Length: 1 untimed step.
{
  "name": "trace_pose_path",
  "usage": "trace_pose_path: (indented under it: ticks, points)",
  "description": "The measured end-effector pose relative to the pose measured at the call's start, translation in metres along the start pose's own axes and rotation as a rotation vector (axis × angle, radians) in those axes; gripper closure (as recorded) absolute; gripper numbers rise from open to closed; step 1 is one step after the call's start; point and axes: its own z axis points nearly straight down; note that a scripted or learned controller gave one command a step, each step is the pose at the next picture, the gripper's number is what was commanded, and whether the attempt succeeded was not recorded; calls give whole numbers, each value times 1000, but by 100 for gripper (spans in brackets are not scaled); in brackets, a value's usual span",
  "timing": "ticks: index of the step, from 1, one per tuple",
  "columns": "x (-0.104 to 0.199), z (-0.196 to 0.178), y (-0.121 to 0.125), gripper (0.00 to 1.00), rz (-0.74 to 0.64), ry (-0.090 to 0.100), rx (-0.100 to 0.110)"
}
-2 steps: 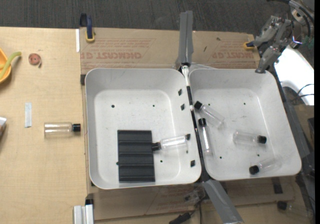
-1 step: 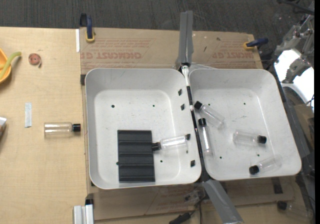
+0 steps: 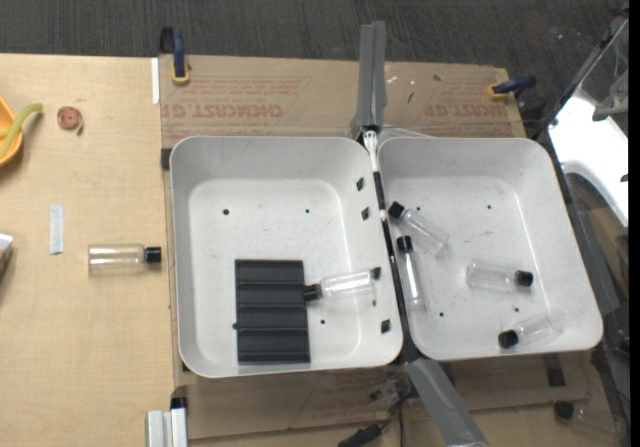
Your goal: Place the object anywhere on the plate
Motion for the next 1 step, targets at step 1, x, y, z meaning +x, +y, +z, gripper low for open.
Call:
trace_pose_path:
  ticks: [1]
  points:
    - [-46, 131, 52, 0, 19, 2, -2]
